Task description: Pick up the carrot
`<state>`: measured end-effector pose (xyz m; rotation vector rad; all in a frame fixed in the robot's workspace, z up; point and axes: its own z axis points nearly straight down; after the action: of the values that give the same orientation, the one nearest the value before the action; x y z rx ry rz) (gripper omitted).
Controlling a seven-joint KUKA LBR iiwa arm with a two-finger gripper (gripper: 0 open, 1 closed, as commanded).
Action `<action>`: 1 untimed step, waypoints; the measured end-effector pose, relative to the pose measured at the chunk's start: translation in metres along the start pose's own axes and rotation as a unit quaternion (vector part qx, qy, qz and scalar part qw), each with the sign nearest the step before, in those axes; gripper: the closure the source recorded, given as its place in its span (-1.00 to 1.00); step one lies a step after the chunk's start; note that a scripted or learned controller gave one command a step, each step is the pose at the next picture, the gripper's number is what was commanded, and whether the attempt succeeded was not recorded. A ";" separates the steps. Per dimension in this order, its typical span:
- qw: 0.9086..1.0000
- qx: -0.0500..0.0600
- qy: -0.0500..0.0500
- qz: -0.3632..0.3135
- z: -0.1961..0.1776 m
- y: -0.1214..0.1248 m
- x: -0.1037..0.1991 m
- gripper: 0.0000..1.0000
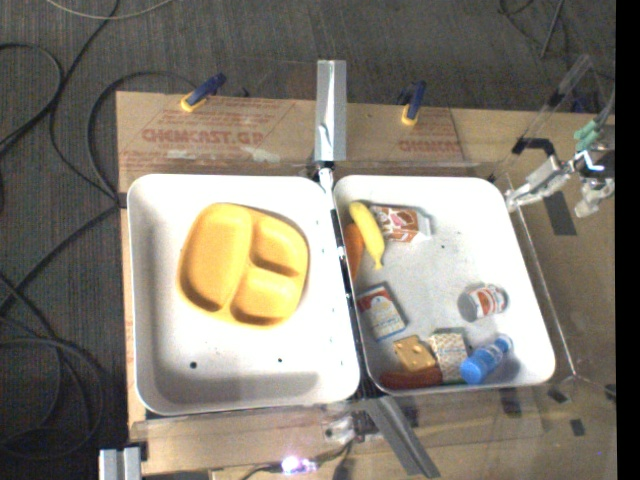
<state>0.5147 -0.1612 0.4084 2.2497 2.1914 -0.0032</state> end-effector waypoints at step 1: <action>0.992 0.000 0.001 -0.126 0.076 -0.022 0.037 -1.00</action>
<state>0.4938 -0.1235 0.3327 1.9576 2.4577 -0.0017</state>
